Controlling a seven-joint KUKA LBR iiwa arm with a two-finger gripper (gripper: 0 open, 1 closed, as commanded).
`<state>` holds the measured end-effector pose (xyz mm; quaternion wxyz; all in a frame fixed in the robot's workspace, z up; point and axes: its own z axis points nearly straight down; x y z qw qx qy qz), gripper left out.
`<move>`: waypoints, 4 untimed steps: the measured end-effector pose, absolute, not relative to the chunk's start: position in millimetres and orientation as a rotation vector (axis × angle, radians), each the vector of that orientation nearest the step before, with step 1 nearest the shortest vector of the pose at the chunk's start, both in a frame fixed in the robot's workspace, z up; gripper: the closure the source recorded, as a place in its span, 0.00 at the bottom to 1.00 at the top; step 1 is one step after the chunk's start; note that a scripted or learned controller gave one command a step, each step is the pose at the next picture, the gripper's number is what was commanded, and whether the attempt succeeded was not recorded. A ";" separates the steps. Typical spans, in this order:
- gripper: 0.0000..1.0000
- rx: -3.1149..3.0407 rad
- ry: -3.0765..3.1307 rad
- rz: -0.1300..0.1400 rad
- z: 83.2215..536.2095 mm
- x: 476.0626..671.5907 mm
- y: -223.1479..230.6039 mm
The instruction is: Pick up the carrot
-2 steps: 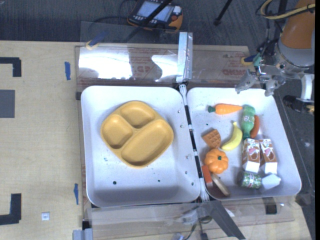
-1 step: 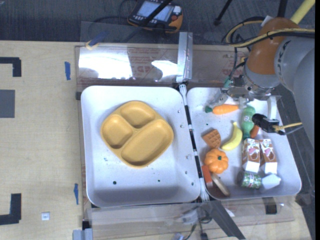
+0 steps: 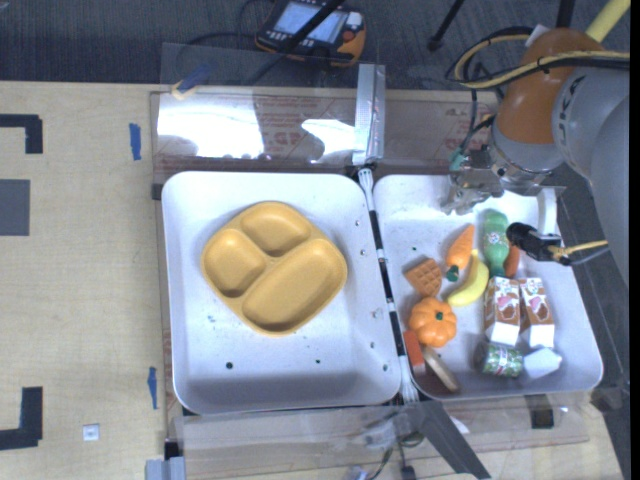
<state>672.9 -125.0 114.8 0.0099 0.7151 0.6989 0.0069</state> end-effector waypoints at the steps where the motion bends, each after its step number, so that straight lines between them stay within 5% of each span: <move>1: 0.00 2.233 2.182 0.021 114.6 672.8 -125.0; 2: 0.00 2.063 2.368 0.001 93.7 667.3 -135.9; 3: 0.00 2.367 2.072 -0.001 85.0 626.2 -136.3; 4: 0.00 2.411 2.011 0.001 170.7 652.2 -179.0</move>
